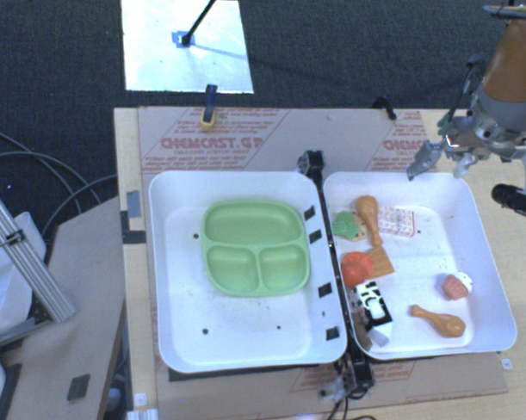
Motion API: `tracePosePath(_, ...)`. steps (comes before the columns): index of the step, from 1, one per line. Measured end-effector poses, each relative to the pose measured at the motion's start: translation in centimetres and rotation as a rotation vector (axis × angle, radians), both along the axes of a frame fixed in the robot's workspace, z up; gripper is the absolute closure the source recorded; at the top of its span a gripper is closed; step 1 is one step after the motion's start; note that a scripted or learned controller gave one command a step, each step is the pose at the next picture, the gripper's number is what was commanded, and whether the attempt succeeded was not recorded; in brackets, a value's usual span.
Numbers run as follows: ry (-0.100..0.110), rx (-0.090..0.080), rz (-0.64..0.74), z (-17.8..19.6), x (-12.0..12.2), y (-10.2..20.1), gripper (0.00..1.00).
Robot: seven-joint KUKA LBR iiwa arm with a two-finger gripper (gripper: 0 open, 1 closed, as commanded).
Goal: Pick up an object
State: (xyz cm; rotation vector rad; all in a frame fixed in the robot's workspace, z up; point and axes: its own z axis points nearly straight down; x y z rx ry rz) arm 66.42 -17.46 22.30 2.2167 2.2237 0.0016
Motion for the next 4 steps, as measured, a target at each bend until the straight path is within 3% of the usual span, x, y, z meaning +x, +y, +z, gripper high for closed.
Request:
tracePosePath(1,0.014,0.005,-0.008,-14.5,-13.5,-0.6,0.0)
tracePosePath(2,-0.006,-0.003,0.002,-9.9,-8.2,-3.3,0.0)
tracePosePath(3,0.009,0.003,-0.007,-11.3,-18.3,-3.3,0.0)
tracePosePath(4,-0.003,-0.001,-0.002,-10.1,-17.6,-3.2,1.0)
